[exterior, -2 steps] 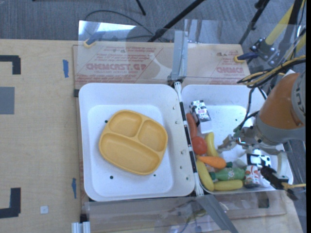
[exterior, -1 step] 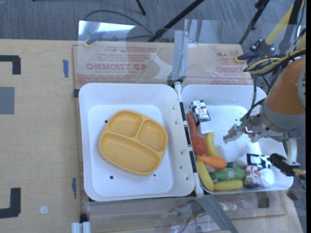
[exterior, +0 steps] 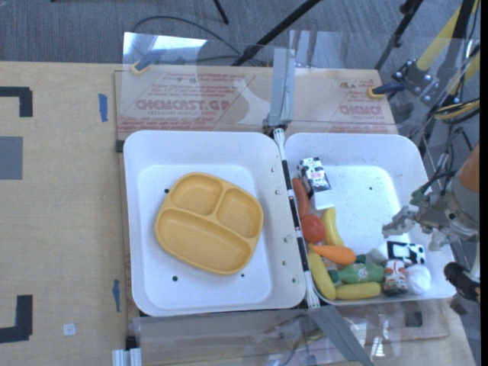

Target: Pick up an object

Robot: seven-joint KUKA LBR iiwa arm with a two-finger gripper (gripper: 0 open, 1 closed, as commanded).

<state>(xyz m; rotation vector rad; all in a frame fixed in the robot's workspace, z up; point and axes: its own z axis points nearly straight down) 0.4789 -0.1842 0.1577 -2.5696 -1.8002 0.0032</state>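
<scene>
In the camera view we see the gripper low over the right bin, near its right wall, its 2 fingers spread apart with nothing between them. The black-and-white carton lies just nearer than the jaws — we judge a short move down and toward us is needed — while the other toys crowd the bin's near-left corner.

The arm comes in from the right edge, with a patch of its orange band visible there. Its tool hangs low over the right side of the scene, metal parts pointing left. Whether its fingers are apart or closed cannot be made out.
</scene>
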